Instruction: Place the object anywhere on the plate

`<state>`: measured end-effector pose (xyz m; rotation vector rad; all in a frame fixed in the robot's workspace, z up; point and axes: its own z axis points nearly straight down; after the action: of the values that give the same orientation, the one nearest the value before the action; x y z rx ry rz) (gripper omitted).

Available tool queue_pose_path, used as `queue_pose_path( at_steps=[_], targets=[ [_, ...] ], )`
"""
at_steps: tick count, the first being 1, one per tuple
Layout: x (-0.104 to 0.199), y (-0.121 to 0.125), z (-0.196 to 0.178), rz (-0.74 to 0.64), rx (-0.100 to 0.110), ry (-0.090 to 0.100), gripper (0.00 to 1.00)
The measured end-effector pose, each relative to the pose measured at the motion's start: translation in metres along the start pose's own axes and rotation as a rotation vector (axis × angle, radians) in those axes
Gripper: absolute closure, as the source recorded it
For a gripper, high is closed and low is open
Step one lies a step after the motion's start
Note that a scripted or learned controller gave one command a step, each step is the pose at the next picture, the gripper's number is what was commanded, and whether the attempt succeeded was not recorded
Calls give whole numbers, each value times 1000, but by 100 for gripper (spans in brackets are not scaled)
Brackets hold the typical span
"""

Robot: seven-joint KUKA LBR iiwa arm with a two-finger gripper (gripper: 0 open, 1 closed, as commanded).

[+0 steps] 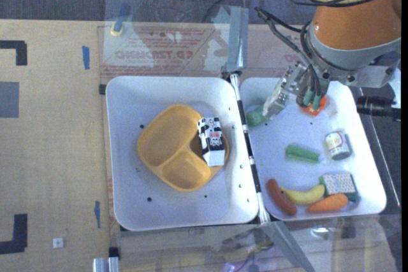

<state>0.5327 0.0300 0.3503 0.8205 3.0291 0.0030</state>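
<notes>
Left bin [127, 200]: yellow plate [169, 153] near its middle. A small black-and-white carton [212, 141] lies on the plate's right edge, so the placing looks done.

Right bin [366, 156]: gripper [280, 99] hovers over the upper left corner, just above a green piece [255, 116]. Fingers appear spread, nothing between them.

Elsewhere in the right bin: green pod [301, 153], can [336, 144], banana [305, 194], carrot [328, 203], sausage [280, 197], orange piece [315, 106] under the wrist.

What's left, by my reading: the arm pulls clear.

Yellow plate [167, 148] bears a black-and-white patterned carton [211, 140].
</notes>
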Motion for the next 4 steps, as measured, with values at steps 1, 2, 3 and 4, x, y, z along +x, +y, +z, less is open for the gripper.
queue_pose_path(
  at_steps=[1, 2, 3, 4],
  targets=[
    [23, 3, 165, -111, 0, 1, 100],
    [-6, -32, 165, -172, -1, -2, 100],
    [-34, 37, 149, -28, -2, -2, 100],
    [7, 34, 165, -257, 0, 1, 100]
  ],
)
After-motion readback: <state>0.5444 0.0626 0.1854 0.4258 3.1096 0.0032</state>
